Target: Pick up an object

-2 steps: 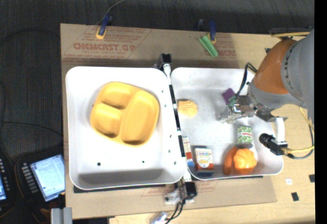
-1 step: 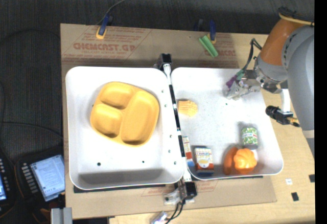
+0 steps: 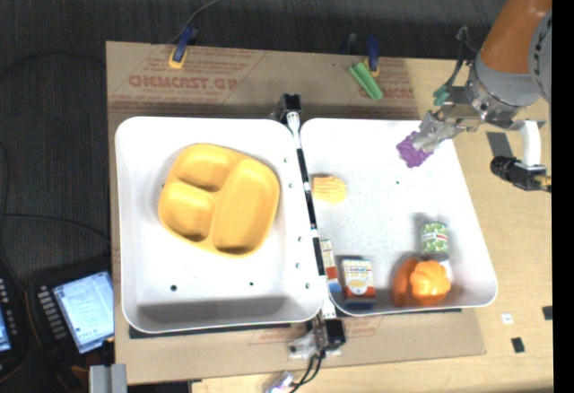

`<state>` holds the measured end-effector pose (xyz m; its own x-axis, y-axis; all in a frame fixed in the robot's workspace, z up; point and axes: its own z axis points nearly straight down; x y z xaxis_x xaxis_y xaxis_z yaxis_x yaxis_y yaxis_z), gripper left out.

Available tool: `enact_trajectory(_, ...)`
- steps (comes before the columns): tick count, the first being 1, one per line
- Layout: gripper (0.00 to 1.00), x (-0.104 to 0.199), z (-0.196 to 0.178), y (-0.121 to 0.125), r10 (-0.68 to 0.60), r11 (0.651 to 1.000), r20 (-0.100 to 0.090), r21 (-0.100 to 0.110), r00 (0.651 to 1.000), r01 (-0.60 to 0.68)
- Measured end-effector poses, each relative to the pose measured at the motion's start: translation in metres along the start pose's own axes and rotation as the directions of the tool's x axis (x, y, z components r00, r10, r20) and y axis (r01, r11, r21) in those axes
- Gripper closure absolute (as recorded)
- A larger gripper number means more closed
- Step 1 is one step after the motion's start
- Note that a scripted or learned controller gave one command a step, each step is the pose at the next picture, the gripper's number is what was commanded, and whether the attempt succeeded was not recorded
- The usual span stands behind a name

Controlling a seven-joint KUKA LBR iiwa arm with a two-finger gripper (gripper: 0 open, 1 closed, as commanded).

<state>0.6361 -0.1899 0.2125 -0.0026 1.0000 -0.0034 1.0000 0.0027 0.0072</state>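
Near you, the carton point(image 3: 358, 277) and orange toy point(image 3: 421, 282) sit untouched in the right bin point(image 3: 386, 203), while the gripper point(image 3: 429, 136) at its far edge clenches a purple object point(image 3: 413, 150), apparently lifting it.

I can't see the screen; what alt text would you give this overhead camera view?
A grey and orange robot arm reaches in from the right, its gripper at a purple toy in the far corner of the right bin. That bin also holds a chip, a can, a small box and an orange toy; the left bin holds a yellow tray.
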Motion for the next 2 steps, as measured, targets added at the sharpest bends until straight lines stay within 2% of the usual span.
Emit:
enact_trajectory(1, 0.00, 0.000, 0.003, -0.002, 0.002, 1.000, -0.001, 0.007, 1.000, -0.002)
enact_trajectory(2, 0.00, -0.022, 0.117, 0.031, -0.003, 1.000, -0.016, 0.011, 1.000, 0.003)
